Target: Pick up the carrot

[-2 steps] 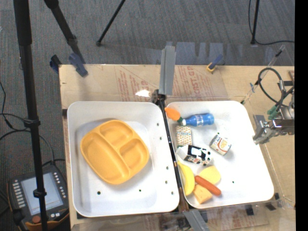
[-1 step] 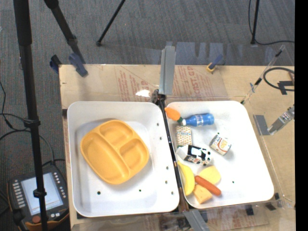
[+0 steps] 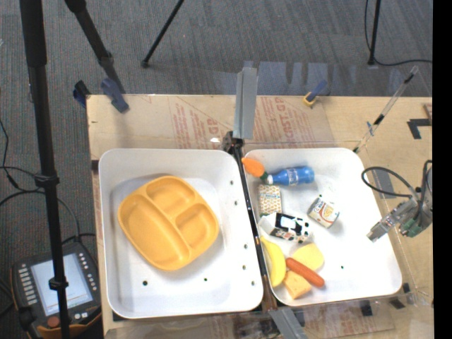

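Observation:
The carrot (image 3: pixel 305 272), orange-red and elongated, lies near the front of the right bin (image 3: pixel 353 162). It rests slantwise against a pale yellow piece (image 3: pixel 311 256) and an orange wedge (image 3: pixel 296 286). My gripper (image 3: pixel 388 229) hangs low at the bin's right rim. It is well to the right of the carrot and a little farther back, touching nothing that I can make out.
The right bin also holds a blue bottle (image 3: pixel 291 176), a small orange item (image 3: pixel 253 166), a cracker packet (image 3: pixel 269 200), a cow-print carton (image 3: pixel 289 227), a small box (image 3: pixel 323 211) and a banana (image 3: pixel 274 260). A yellow divided plate (image 3: pixel 168 221) lies in the left bin (image 3: pixel 113 274).

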`<state>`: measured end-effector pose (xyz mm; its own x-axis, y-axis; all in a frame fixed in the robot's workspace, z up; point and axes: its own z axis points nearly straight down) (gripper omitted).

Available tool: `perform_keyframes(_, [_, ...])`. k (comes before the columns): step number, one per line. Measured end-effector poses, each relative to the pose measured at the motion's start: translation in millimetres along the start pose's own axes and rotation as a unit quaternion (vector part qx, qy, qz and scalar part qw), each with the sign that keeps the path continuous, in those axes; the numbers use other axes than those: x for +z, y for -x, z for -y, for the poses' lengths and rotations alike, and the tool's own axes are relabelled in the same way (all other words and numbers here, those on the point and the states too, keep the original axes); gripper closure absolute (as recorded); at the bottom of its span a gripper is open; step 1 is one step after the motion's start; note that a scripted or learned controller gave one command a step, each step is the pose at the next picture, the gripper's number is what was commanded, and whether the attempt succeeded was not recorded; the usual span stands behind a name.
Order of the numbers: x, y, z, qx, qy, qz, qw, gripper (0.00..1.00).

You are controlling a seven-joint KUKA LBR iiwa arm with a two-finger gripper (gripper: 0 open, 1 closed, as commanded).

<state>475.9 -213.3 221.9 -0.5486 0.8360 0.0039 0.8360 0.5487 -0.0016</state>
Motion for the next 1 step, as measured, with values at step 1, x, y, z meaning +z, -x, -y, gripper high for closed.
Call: perform_keyframes(1, [-98.2, 0.5, -0.4, -0.006, 0.001, 0.002, 1.0000, 1.00])
